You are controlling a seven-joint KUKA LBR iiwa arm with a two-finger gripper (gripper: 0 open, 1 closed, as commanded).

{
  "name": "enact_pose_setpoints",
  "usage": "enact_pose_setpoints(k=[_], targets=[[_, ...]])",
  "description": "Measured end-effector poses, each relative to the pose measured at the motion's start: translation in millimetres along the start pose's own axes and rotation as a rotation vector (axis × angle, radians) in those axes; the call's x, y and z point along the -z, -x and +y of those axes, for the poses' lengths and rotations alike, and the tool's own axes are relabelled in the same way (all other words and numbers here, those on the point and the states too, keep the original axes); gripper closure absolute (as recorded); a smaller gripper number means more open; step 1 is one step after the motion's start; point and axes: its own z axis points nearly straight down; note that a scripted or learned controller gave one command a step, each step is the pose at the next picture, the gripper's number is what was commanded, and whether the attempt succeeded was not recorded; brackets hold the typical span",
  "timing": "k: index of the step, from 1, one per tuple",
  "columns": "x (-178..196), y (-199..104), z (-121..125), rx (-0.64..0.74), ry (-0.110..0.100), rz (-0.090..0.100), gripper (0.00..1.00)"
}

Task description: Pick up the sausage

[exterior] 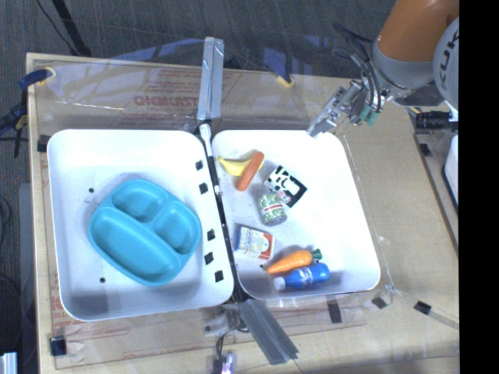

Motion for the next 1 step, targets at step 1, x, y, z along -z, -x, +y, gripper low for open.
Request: enact_pose_setpoints(k=[1], targets=[[-195.9,-12.9,10.1,0.116,0.001,0.003,1.0]])
